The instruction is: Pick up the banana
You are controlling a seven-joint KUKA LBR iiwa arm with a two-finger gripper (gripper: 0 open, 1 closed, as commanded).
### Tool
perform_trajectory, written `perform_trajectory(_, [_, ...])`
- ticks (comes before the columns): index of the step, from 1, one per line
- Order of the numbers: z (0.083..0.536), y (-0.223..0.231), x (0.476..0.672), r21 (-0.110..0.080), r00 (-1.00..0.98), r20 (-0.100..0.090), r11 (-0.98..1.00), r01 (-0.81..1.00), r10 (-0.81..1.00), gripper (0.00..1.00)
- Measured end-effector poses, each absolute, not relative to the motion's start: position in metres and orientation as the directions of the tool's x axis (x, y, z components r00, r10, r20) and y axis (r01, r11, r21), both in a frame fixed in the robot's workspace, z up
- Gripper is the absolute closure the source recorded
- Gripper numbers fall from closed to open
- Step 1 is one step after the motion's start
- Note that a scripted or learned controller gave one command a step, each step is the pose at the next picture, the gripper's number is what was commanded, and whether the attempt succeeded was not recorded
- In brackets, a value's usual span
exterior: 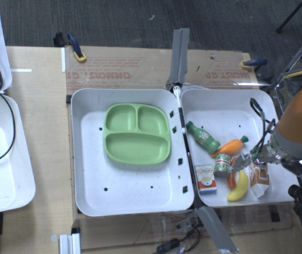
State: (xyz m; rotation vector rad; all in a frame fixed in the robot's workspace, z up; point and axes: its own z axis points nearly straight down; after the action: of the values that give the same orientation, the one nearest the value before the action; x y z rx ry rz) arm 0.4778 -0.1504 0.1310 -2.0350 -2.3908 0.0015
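Note:
The yellow banana (239, 187) lies near the front edge of the right bin (225, 106), curving up toward the middle of the bin. My gripper (244, 162) hangs low over the right bin, just above the banana's upper tip and beside a small can (222, 164). Nothing shows between its tips. The grey arm with its orange band (301, 115) comes in from the right.
Around the banana lie a carrot (230, 146), a green bottle (203, 137), a small carton (206, 178), an orange piece (231, 180) and a white and brown packet (259, 177). The left bin (87, 184) holds a green divided plate (137, 134).

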Motion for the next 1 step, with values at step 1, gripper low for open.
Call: perform_trajectory(1, [0.1062, -0.1577, 0.4841, 0.024, -0.094, -0.013, 0.095, 0.995, 0.995, 0.0])
